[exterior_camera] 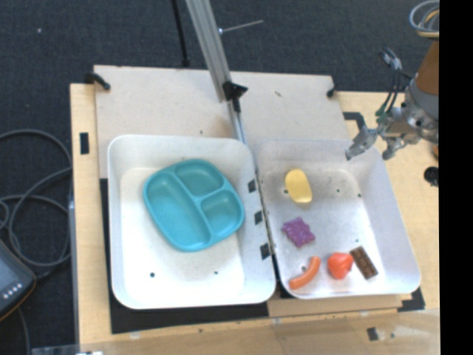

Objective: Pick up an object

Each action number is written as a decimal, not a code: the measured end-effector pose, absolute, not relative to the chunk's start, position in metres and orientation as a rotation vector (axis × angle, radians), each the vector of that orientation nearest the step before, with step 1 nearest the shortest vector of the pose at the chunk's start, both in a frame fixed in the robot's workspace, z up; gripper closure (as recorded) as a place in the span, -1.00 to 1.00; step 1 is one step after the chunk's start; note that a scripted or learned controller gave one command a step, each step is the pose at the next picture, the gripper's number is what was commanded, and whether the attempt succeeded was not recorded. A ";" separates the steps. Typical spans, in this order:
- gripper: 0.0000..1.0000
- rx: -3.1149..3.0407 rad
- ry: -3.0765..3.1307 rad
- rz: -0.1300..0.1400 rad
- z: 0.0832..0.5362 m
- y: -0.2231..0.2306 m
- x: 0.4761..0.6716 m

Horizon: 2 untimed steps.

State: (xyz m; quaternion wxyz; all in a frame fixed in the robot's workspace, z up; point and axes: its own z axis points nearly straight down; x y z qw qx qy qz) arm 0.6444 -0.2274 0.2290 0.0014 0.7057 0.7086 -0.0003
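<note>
The right bin holds several small items: a yellow lemon-like piece, a purple cluster, an orange carrot-like piece, a red-orange round piece and a brown bar. My gripper hangs at the bin's far right corner, above its rim, well away from all of them. Its two fingers stand spread apart, with nothing between them.
The left bin bears a teal divided plate. A slanted metal pole rises from the bench behind the bins. Cables lie on the dark floor at the left.
</note>
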 end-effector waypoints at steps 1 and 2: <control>-1.00 2.213 2.226 -0.003 0.229 -0.228 0.644; -1.00 2.220 2.225 -0.006 0.175 -0.222 0.636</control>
